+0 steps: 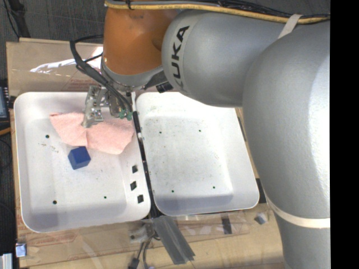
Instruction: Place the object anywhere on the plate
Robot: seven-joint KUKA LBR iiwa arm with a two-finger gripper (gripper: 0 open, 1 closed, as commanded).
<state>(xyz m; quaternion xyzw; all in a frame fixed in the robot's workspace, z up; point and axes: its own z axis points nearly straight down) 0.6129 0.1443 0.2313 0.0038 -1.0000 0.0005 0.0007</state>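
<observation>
Arm (235, 55): grey with an orange band, reaching in from the right and covering the upper and right part of the frame.
End effector (94, 115): at upper centre-left, hanging over the top of the left bin; its metal fingers point down at the pink cloth's upper fold.
End effector state: cannot tell; the fingertips sit against the cloth and the gap between them is not readable.
Pink cloth (101, 132): crumpled, lying in the upper half of the left bin, spreading from its left-centre toward the inner wall.
Blue block (79, 157): a small cube on the left bin's floor, just below the cloth's lower edge, near or touching it; well apart from the end effector.
Left bin (33, 206): white, shallow, in the left half of the frame.
Right bin (224, 198): white, shallow, beside the left bin, its floor speckled with dark marks.
Tabletop (45, 60): brown board showing at upper left, behind the bins.
</observation>
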